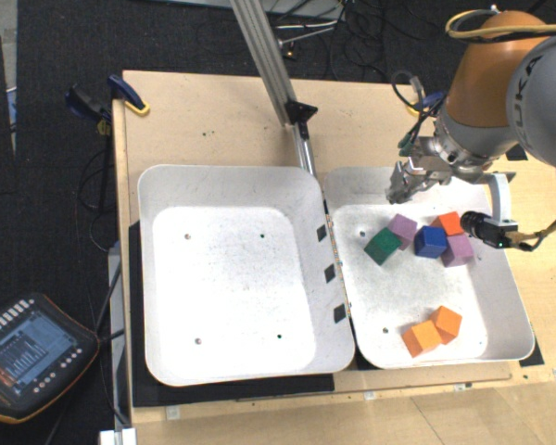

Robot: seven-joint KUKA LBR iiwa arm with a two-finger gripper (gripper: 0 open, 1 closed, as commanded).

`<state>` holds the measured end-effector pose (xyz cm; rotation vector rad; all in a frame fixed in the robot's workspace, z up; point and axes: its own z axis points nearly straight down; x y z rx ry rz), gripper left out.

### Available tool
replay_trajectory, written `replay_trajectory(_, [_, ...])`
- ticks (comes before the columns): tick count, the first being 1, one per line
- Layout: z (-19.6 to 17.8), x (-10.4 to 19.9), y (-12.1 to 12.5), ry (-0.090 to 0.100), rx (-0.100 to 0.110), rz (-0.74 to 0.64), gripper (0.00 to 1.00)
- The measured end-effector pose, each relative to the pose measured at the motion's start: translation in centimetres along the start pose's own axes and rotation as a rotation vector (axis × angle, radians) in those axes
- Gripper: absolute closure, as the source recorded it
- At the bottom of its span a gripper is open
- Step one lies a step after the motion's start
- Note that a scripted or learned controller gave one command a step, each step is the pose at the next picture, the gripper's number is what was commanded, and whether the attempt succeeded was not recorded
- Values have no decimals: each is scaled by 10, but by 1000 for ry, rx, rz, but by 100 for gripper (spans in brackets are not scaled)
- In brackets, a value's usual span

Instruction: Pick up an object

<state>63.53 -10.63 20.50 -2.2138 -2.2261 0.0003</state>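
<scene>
The right bin (500, 336) holds several small blocks. A green block (383, 247) lies beside a purple one (403, 229). To their right sit a blue block (431, 241), an orange-red block (449, 222) and another purple block (460, 249). Two orange blocks (433, 330) lie near the bin's front. My gripper (403, 188) hangs over the far part of the right bin, just beyond the purple block, with nothing seen in it.
The left bin (227, 267) stands beside the right one. A metal pole (269, 58) slants across the bench from the back. A blue and yellow clamp (125, 94) sits at the bench's far left corner. A teach pendant (28, 355) lies off the bench at front left.
</scene>
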Motion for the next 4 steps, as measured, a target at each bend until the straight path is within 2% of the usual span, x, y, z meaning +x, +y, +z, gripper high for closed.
replay_trajectory(1, [-15, 54, -16, 1, -1, -2, 100])
replay_trajectory(4, [-9, 194, -90, 1, 1, -2, 100])
